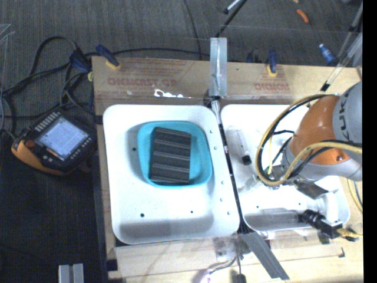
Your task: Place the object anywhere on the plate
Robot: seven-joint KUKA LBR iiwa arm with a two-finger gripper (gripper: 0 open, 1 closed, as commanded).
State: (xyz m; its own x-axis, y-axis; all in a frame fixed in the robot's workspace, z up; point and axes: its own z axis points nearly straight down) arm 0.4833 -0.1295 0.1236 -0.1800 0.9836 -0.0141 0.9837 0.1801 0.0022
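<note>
Dark grey ribbed rectangular block already lies on the light-blue plastic plate in left white bin. Arm over right bin; pincer state: can't tell. Judged: placing done, next just retract/verify.

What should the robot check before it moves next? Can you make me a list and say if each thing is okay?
1. Is the blue plate sitting flat in the left bin? Ok.
2. Is the dark ridged block on the plate? Ok, it lies across the plate's middle, inside the rim.
3. Is the arm away from the plate? Ok, it is over the right bin.
4. Is the gripper holding anything? Cannot tell, the arm's body and cables hide it.
5. Is the small pale object in the right bin out of the arm's way? Cannot tell, it lies close beside the looping cables.
</note>
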